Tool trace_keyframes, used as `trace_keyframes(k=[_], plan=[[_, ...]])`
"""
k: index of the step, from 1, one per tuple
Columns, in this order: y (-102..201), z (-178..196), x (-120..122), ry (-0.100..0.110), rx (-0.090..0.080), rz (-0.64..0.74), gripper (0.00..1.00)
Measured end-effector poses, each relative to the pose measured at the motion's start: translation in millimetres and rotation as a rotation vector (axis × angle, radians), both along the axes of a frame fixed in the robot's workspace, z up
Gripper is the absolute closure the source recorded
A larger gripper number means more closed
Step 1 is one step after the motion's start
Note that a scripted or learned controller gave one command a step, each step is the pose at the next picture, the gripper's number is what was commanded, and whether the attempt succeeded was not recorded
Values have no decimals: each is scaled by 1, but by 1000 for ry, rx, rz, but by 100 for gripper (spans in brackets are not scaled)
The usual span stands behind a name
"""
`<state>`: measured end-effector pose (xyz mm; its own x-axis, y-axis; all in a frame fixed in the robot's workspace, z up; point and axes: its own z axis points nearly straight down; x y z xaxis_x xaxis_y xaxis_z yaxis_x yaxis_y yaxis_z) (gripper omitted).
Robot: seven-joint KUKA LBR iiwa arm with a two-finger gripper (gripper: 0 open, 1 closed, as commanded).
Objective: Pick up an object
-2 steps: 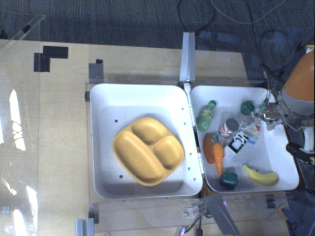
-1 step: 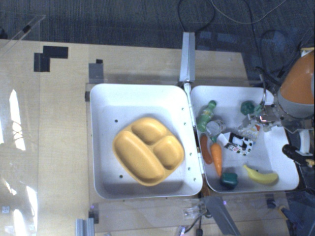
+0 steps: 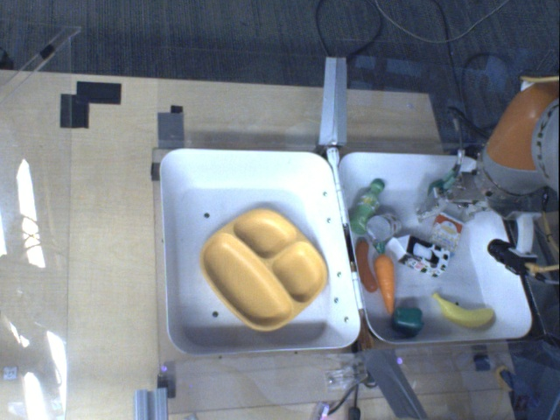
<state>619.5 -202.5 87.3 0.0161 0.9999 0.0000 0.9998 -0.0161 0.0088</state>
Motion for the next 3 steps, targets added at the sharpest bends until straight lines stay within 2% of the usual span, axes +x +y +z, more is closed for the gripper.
trace_keyframes(k=[1,2,3], plan=[[39,0,13,15,-2,209,0],[-1,-1,48,19,7,200,0],[-1,13,53,1,-5,208,100]])
